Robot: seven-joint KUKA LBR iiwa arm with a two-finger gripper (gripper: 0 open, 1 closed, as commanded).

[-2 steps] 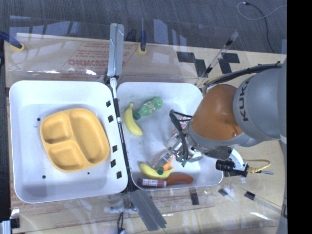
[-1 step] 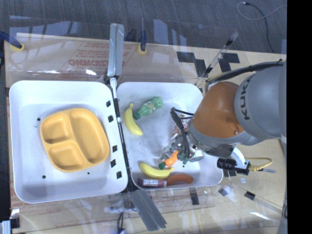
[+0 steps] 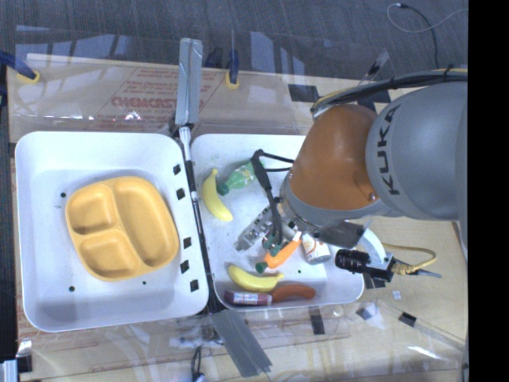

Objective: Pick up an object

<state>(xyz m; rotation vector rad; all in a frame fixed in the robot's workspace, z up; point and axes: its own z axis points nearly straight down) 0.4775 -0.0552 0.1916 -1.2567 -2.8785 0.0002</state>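
Observation:
My gripper (image 3: 262,232) reaches down into the right bin (image 3: 238,146), just above an orange carrot (image 3: 281,253). The grey arm with its orange band (image 3: 338,161) covers the bin's right half. One yellow banana (image 3: 215,198) lies to the gripper's left, and a second banana (image 3: 253,277) lies below it near the front wall. A green item (image 3: 238,177) rests at the back, beside the first banana. A brown sausage (image 3: 293,294) and a dark red stick (image 3: 246,298) lie along the front wall. A small white and red container (image 3: 316,251) sits right of the carrot.
The left bin (image 3: 40,293) holds a yellow divided plate (image 3: 119,226). A metal bar (image 3: 188,82) stands at the back between the bins. Cables (image 3: 402,265) trail off the right bin's edge onto the bench.

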